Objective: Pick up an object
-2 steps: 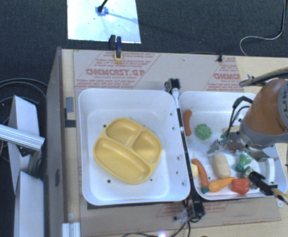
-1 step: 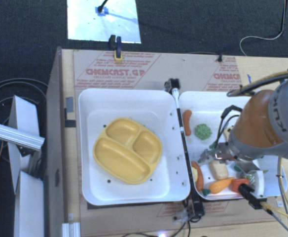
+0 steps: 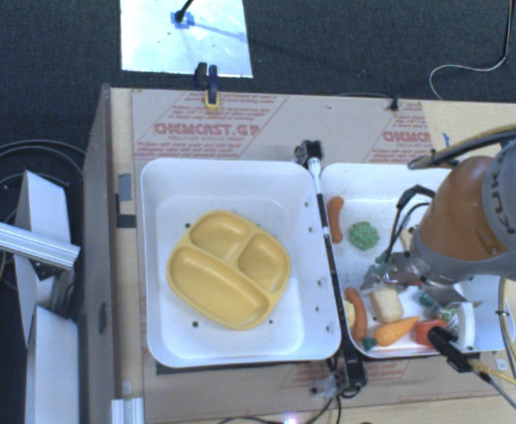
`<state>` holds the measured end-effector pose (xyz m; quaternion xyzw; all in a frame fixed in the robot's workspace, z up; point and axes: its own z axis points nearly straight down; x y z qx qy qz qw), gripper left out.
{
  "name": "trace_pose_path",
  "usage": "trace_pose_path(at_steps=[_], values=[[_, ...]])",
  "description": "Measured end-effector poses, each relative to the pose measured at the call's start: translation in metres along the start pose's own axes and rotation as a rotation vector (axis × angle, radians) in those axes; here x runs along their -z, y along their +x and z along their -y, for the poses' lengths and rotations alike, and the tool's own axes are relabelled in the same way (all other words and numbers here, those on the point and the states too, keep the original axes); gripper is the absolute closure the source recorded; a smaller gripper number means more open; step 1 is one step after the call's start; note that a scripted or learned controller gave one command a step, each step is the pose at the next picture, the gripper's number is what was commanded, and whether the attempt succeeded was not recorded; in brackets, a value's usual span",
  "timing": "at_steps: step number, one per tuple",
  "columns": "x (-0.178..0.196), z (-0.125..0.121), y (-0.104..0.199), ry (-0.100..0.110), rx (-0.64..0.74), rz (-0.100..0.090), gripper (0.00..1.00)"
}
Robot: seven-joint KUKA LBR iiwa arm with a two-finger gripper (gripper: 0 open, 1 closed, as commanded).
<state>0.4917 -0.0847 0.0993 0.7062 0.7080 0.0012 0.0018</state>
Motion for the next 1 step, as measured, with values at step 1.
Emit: trace_pose_path(at_steps=[1], values=[[0.0854, -0.0032, 0.0831, 0.002, 0.002, -0.002, 1.0]])
